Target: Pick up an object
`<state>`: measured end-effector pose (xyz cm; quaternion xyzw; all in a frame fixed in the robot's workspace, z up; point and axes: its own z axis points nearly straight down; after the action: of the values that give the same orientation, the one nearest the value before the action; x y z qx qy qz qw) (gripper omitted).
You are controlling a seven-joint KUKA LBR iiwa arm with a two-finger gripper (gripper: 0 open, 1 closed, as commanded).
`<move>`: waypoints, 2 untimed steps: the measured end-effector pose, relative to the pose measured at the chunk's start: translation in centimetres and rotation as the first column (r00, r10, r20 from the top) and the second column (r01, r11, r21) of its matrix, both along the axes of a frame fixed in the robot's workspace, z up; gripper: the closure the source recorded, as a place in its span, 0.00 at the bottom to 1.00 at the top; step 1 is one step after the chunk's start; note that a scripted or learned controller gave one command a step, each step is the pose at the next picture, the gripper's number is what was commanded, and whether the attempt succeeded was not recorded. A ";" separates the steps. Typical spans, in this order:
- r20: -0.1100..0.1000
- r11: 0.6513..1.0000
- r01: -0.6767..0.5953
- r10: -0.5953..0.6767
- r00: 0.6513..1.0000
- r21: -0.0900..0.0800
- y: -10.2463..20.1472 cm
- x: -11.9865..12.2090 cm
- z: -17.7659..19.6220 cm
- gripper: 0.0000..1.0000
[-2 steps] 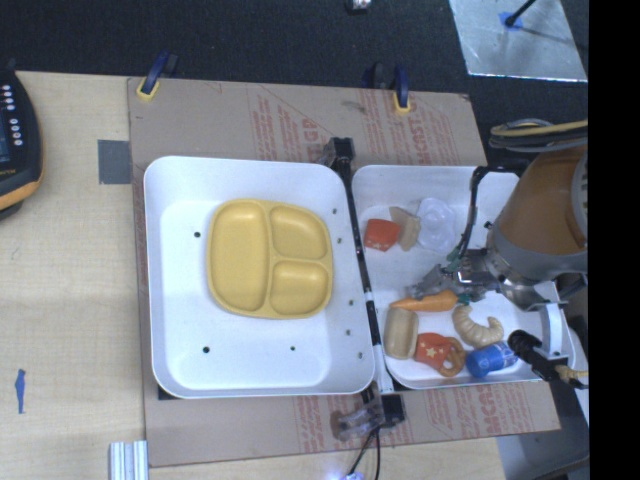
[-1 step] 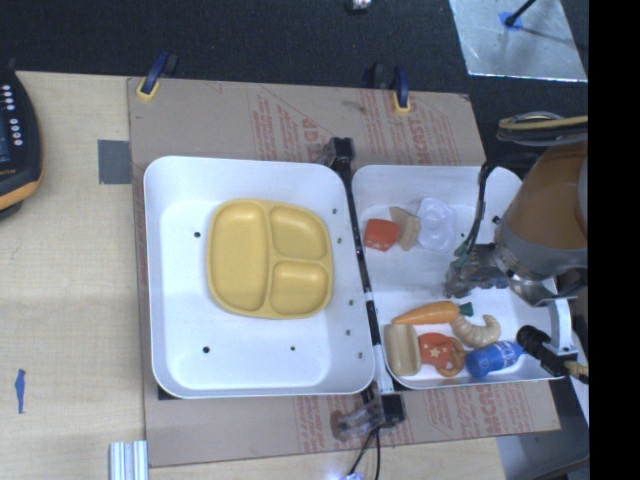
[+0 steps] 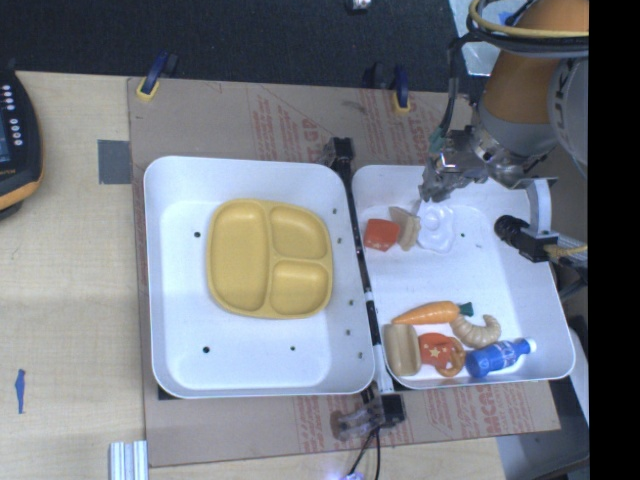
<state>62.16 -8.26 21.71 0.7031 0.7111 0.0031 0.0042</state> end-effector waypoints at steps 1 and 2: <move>-0.018 1.000 0.010 -0.010 1.000 0.002 0.6 -7.0 0.7 1.00; -0.015 1.000 0.009 -0.009 1.000 0.001 0.6 -6.7 0.7 0.00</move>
<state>55.42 -7.69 22.38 0.7061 0.7081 -0.0016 -0.0014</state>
